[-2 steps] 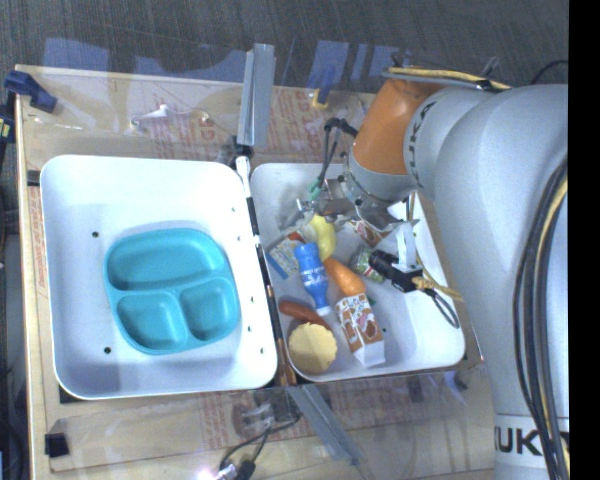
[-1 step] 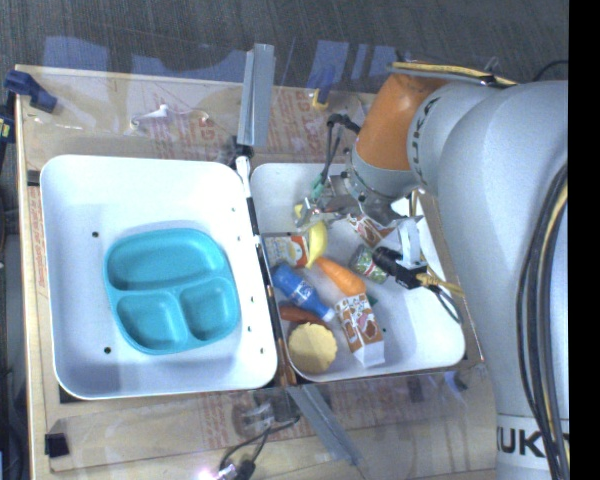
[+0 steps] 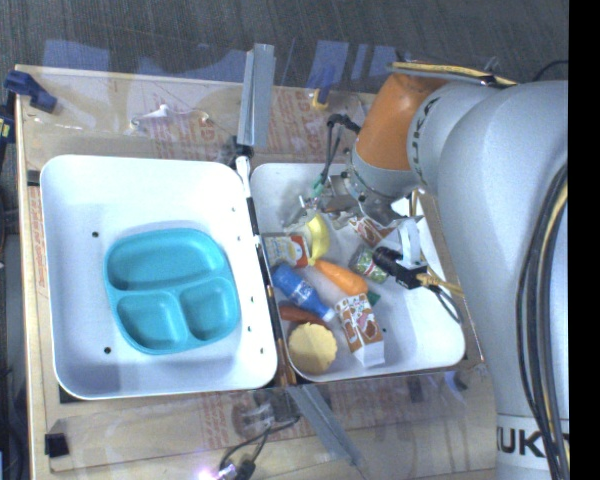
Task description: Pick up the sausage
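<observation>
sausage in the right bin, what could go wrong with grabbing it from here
1. The sausage lies wedged between the blue bottle and the yellow round, so the fingers may catch a neighbour instead.
2. The gripper sits over the bin's far end, with the carrot between it and the sausage; reaching across could scatter things.

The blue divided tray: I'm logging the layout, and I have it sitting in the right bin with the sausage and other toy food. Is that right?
Not quite. The camera view shows the blue divided tray alone in the left bin; the sausage and other toy food lie in the right bin.
</observation>
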Robot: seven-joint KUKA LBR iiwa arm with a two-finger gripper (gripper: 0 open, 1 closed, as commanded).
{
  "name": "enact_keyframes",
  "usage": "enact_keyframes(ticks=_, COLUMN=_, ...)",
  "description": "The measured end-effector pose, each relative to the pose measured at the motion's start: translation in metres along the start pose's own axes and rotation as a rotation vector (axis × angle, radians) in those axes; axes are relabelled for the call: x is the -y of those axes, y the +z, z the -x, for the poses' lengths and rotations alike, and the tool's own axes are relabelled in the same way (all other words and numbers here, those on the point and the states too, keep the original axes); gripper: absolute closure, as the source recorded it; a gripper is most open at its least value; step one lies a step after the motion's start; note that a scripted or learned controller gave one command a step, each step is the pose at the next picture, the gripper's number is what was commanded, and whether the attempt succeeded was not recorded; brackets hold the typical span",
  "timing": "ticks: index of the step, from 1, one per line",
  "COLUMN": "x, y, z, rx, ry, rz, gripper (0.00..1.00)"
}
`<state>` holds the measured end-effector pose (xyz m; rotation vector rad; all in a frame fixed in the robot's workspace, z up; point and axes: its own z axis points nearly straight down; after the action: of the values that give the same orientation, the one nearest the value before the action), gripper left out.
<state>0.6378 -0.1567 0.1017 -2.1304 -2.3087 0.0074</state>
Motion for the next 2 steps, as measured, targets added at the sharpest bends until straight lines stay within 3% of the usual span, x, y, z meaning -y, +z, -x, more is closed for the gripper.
enact_keyframes(ticks=1, x=0.065, y=0.011, z=-0.011, rx=-0.003, ry=-0.009, rz=-0.001, gripper=0.0)
enact_keyframes(ticks=2, x=0.051, y=0.009, z=0.034, rx=-0.001, ry=-0.305, rz=0.005, gripper=0.0)
